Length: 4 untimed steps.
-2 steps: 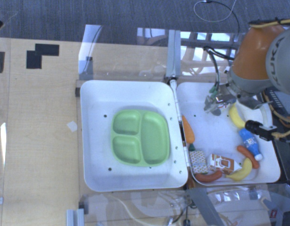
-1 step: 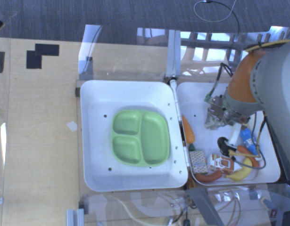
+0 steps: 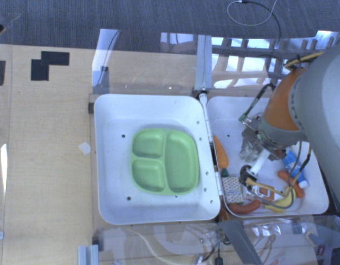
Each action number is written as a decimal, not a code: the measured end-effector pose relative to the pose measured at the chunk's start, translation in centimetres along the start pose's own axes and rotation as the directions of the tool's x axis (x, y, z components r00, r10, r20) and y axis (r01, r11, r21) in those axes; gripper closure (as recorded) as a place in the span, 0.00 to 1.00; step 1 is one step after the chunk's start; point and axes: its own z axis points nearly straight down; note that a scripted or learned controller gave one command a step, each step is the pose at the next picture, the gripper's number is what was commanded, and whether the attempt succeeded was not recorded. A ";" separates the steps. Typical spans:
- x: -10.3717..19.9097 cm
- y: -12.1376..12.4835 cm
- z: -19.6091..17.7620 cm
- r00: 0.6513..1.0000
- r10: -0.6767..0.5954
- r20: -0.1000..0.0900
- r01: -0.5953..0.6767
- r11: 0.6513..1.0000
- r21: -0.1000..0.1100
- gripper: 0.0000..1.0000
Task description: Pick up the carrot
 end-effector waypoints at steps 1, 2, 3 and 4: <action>-3.1 -0.7 0.0 0.965 0.263 -0.001 -0.263 0.965 0.002 1.00; 1.0 -7.0 -9.5 0.892 0.452 0.011 -0.452 0.892 0.007 1.00; 4.6 -6.2 -11.8 0.815 0.579 0.014 -0.579 0.815 0.005 1.00; -8.1 -2.4 -11.6 0.869 0.495 0.014 -0.495 0.869 0.008 1.00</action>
